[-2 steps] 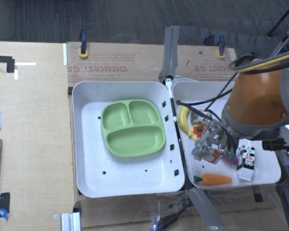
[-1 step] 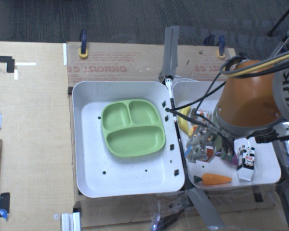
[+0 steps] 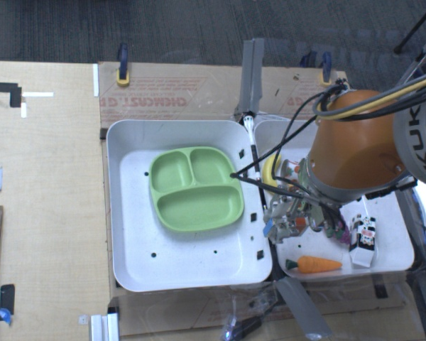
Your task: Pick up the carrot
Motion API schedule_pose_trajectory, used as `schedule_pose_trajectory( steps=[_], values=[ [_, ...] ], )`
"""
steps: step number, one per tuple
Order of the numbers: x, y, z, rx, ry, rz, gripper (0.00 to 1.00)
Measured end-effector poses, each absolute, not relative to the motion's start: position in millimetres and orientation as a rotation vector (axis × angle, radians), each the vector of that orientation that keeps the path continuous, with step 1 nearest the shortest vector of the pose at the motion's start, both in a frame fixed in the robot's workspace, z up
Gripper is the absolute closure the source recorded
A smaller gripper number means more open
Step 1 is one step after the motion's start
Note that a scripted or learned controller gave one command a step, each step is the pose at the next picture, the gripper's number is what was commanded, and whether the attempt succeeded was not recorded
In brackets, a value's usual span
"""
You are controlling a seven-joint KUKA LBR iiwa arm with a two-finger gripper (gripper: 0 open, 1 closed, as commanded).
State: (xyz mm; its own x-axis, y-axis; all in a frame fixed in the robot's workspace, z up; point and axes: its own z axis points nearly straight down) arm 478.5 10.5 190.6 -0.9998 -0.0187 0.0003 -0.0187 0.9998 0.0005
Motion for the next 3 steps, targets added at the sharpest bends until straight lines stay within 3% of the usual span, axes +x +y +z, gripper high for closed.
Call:
schedule_pose_trajectory(
  steps=[1, 2, 3],
  values=[
    [522.5, -0.5, 191.2, -0.52, -3.099, 0.0, 1.0],
    [484.7, 70.9, 191.3, -0.432, -3.111, 0.0, 1.0],
    [497.0, 26.4, 191.1, -0.331, -3.125, 0.001, 1.0]
  ],
)
